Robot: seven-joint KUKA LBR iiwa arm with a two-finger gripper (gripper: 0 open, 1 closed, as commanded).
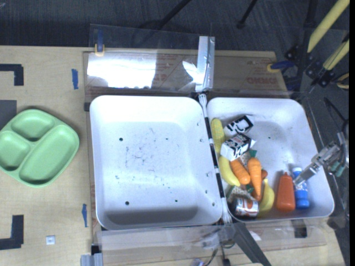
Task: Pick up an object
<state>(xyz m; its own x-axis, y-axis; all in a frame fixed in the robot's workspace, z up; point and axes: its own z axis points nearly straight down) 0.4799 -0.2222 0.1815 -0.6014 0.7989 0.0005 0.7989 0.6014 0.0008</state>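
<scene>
Overhead view of two white bins; the right bin (288, 112) serves as landmark. Its contents crowd its left wall: a banana (226, 168), two carrots (248, 173), black-and-white cubes (238, 134) and a can (244, 205). Nearer its front right corner stand an orange bottle (285, 193) and, touching it on the right, a blue-and-white bottle (300, 190). The gripper (312, 169) hangs over the bin's right side, just above the blue-and-white bottle; its fingers look slightly spread with nothing between them (the slant and blur leave this uncertain). Judged from this pose, the step in hand is the descent onto a target, probably the blue-and-white bottle. To do it well, the fingers should straddle the bottle's narrow width, clear of the orange neighbour and the bin's wall, and close only once fully lowered. The left bin (147, 107) and a green divided plate (36, 146) lie beyond the landmark's left.
</scene>
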